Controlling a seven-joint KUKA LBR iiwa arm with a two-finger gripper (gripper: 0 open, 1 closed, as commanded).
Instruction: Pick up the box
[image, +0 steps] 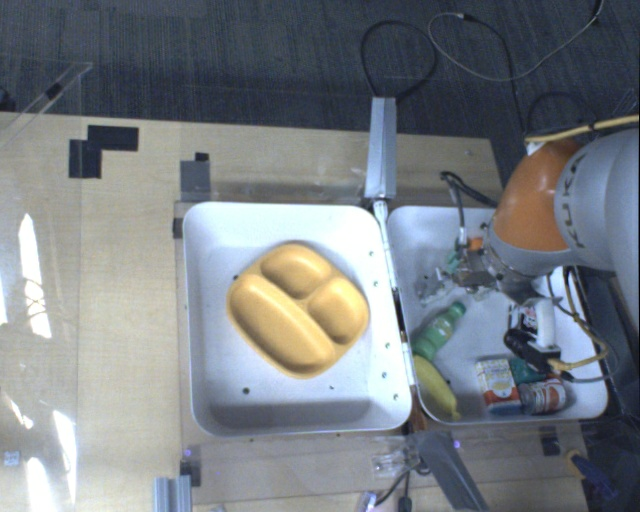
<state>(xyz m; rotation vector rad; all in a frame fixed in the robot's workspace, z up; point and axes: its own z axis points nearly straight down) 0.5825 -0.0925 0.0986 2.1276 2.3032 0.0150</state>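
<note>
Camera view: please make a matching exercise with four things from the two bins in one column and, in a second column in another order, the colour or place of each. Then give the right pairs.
Things:
1. bread
2. bottle
3. banana
4. box

Colour or place:
A. green, in the right bin, near its left wall
B. yellow, at the front left corner of the right bin
C. golden, alone in the middle of the left bin
D. pale, near the front of the right bin, right of the banana

Pairs: 1-C, 2-A, 3-B, 4-D
</note>
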